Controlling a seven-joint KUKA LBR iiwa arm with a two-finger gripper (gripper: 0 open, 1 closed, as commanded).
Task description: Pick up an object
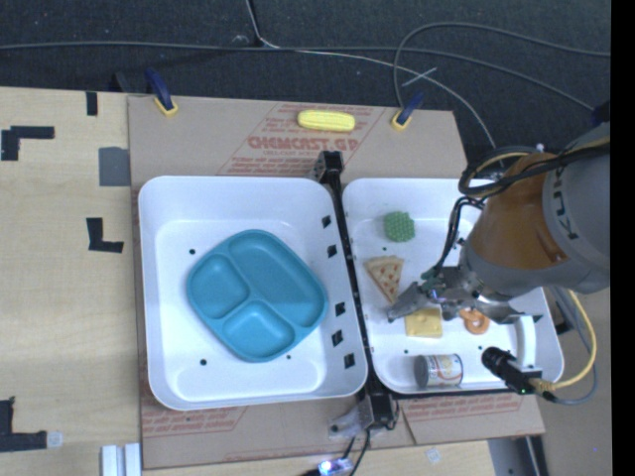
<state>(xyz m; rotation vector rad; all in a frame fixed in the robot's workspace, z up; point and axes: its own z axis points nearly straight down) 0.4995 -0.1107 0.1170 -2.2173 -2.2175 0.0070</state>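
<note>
The right bin (448, 194) holds several small items: a green round piece (399, 226), a tan wedge (385, 275), a yellow block (425, 323), an orange pretzel-like ring (475, 321) and a small can (439, 370) lying on its side. My gripper (412, 298) hangs low over the middle of this bin, between the tan wedge and the yellow block. It is open, with one finger (400, 311) stretching down-left beside the yellow block. Nothing sits between the fingers. The arm covers the bin's right side.
The left bin (159, 266) holds a blue divided plate (256, 294). A yellow corn cob (325, 120) lies on the cardboard behind the bins. The black divider clip (328, 167) sits between the bins. Cables trail across the dark floor at the back.
</note>
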